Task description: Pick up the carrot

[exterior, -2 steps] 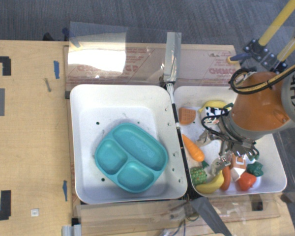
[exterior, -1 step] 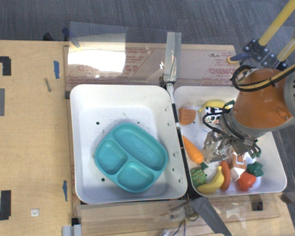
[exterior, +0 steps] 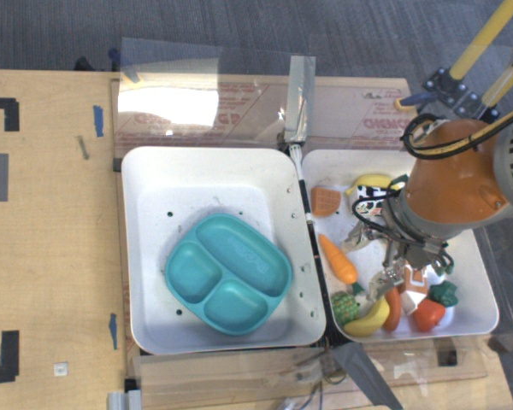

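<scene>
The carrot (exterior: 338, 259) is orange and tapered. It lies slanted on the floor of the right bin (exterior: 483, 314), near that bin's left wall. My gripper (exterior: 393, 273) hangs under the orange wrist band, low over the clutter in the bin's front half. It is to the right of the carrot and apart from it. Nothing shows held in it.
A teal divided plate (exterior: 229, 272) lies in the left bin (exterior: 145, 195). Around the gripper sit a banana (exterior: 368, 317), a green bumpy piece (exterior: 344, 301), a red-orange piece (exterior: 393, 307) and a red fruit (exterior: 427, 314). Further back lie an orange slice (exterior: 325, 201) and a yellow piece (exterior: 372, 180).
</scene>
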Robot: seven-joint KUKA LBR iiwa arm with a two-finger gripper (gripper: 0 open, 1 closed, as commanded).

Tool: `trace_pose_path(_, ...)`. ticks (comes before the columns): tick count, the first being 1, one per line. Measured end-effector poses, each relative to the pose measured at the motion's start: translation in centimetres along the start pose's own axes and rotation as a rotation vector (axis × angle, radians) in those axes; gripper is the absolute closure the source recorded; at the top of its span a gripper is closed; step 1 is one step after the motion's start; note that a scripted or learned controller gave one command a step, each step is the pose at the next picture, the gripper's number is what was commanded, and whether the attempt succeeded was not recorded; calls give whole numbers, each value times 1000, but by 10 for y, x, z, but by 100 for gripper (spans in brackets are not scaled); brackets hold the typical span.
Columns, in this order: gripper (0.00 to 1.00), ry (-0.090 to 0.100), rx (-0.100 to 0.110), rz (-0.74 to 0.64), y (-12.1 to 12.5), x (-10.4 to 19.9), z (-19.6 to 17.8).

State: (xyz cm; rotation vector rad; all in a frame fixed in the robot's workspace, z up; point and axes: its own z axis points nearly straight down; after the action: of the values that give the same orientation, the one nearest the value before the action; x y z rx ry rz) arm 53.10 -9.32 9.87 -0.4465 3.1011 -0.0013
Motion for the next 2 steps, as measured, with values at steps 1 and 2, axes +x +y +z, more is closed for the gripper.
trace_pose_path(1,0,1,0,-44,3,7,10)
trace_pose_path(2,0,-2,0,-528,1,15,10)
